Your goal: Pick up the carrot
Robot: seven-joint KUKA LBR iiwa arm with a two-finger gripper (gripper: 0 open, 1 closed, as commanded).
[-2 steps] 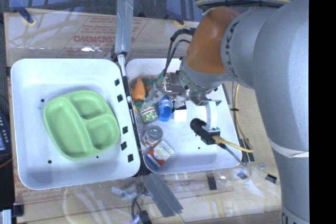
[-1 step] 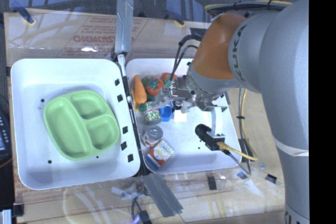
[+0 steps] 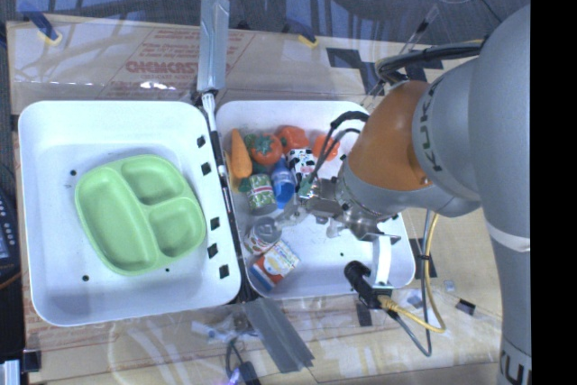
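Arm (image 3: 469, 131) over right bin (image 3: 397, 270); gripper (image 3: 302, 198) grasp unclear; carrot (image 3: 239, 155) at left wall; bench (image 3: 108, 59) cardboard.

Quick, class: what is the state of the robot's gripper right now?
Gripper: cannot be told; it sits over the right white bin, apart from the orange carrot.

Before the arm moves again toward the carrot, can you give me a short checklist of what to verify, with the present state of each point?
1. Carrot is in view, in the right bin near its left wall: ok.
2. Carrot's top side is uncovered: ok.
3. Room around the carrot: not ok; a tomato and a small green can lie close beside it.
4. Pincer is over the carrot: not ok; it sits further right, among the blue bottle and the cans.
5. Pincer open: cannot tell.
6. Green plate in the left bin is away from the path: ok.
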